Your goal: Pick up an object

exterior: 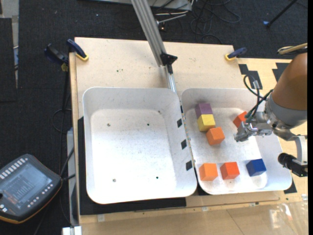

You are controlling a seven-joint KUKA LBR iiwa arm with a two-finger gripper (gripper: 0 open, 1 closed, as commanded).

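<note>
Gripper (243,133), grip state unclear, hangs just beside red-orange block (239,119).

Evenly, brightly lit from overhead; soft short shadows beside the small coloured cubes (215,135); slightly soft focus, mild glare bottom right.

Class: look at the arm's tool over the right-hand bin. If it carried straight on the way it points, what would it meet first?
The tool points down and leftward. Most likely it meets the white floor of the right bin, near the orange-red cube beside it; one view leaves depth unclear.
</note>
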